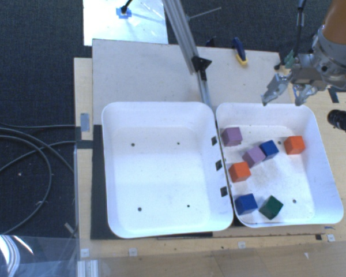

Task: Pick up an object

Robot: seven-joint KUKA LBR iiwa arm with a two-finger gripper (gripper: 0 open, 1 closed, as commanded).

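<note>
Several small blocks lie in the right bin [326, 172]: a purple one [232, 135] near the back left, a lilac one [254, 156], a blue one [269, 149], an orange one [294, 145] to the right, another orange one [239, 171], a second blue one [245, 203] and a dark green one [271, 207] at the front. My gripper [287, 96] hangs above the bin's back rim, well above the blocks. Its two fingers are spread apart with nothing between them.
The left bin [118, 154] sits beside the right one, with black clips along the shared wall. A slanted metal pole [184, 33] rises behind the bins. A blue and yellow tool [240, 50] lies on the board at the back. Cables run on the left floor.
</note>
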